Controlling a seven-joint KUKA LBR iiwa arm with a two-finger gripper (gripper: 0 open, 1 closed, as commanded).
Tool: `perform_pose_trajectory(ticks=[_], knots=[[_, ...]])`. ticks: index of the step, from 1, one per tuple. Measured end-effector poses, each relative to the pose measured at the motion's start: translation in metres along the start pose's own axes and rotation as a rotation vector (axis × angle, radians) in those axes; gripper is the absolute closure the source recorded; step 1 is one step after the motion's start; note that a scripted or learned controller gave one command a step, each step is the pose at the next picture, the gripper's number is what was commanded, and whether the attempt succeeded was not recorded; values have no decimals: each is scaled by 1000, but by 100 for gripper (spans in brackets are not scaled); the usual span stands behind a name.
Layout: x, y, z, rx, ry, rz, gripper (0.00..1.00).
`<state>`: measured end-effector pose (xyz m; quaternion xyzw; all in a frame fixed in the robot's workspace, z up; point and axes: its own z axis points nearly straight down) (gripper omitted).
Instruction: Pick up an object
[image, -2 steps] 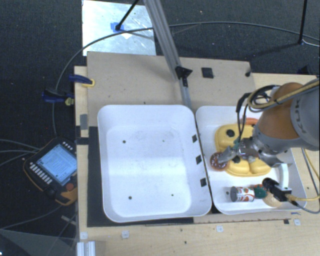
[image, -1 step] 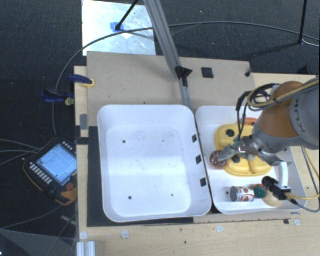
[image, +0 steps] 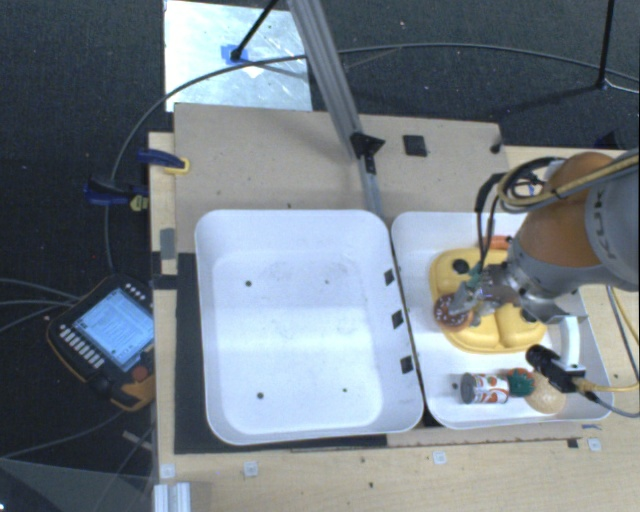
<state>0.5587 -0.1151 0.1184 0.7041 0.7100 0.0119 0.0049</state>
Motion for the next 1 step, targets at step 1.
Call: perform_pose_trajectory(ticks=[1], knots=[[10,3,-48,18,-10,2,100]])
